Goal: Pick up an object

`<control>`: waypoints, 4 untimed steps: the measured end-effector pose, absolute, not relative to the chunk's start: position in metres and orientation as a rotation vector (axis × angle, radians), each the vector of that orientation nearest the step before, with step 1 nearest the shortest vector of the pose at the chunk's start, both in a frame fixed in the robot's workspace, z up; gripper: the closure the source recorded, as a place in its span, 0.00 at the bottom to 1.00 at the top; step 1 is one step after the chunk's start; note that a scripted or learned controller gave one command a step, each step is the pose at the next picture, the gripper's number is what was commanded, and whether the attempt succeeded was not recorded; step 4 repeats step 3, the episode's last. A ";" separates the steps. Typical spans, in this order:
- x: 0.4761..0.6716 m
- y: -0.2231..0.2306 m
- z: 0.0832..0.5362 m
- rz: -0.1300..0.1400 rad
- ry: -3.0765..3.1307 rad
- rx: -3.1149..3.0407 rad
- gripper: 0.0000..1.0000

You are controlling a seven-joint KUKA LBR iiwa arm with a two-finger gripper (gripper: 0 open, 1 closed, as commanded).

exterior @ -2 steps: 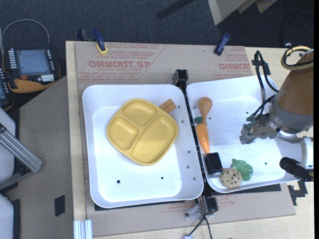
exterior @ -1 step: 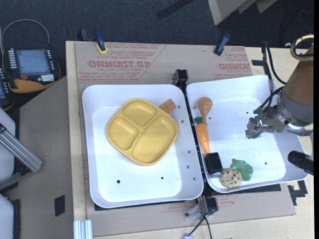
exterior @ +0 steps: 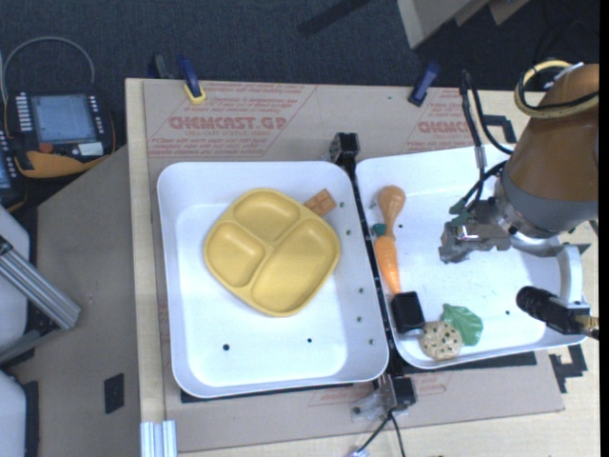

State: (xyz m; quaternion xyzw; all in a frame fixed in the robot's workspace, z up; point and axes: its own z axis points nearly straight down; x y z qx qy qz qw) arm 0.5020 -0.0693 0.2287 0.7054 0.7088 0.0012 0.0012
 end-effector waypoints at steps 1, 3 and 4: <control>0.508 -0.014 0.238 0.003 2.226 2.215 1.00; 0.513 0.082 0.244 0.001 2.223 2.218 1.00; 0.513 0.082 0.244 0.001 2.223 2.218 1.00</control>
